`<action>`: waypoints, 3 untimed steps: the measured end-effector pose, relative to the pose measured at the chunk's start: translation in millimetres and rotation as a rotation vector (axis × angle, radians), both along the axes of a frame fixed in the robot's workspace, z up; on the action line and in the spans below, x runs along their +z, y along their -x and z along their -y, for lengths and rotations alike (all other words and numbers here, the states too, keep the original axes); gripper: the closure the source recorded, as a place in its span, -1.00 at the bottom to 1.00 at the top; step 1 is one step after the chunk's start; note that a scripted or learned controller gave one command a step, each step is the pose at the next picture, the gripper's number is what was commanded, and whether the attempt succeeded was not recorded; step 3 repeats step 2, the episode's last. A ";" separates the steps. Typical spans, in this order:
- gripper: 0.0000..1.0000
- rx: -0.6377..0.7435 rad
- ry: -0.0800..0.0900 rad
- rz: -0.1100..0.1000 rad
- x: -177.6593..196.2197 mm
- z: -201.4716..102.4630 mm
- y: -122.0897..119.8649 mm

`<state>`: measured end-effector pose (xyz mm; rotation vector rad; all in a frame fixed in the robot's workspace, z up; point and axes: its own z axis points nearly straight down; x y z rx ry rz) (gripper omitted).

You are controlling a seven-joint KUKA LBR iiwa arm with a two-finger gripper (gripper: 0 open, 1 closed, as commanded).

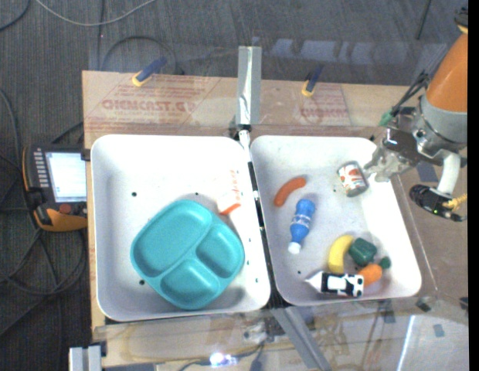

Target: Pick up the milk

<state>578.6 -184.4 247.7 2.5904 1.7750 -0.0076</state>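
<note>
I'm looking down on the right bin (402, 207) and the gripper (381, 165) is hanging at its far right rim, just beside the small can (351, 178); whether it is open or closed I cannot tell from here.

The milk (341, 284), a little black-and-white cow-patterned carton, is lying on its side at the bin's near edge, touching the carrot (370, 273) and tucked under the banana (341, 250) and the green pepper (362, 250).

So I'm judging this as the approach: I'm wanting to travel toward the near wall, well clear of the blue bottle (300, 222) and the sausage (290, 190), then line the closing direction across the carton's narrow sides.

The crowding is the worry. I'm favouring a descent on the carton's left end, where the floor looks free, so the carrot isn't getting pinched too.

Target sits well apart from the tool, nearer the camera and slightly left.
</note>
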 end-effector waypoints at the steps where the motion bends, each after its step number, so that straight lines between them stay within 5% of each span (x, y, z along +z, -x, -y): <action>1: 1.00 -0.003 -0.002 0.000 33.5 9.0 18.1; 2: -1.00 -0.004 -0.001 0.000 33.4 9.2 18.2; 3: -1.00 -0.004 -0.001 0.000 33.4 9.2 18.2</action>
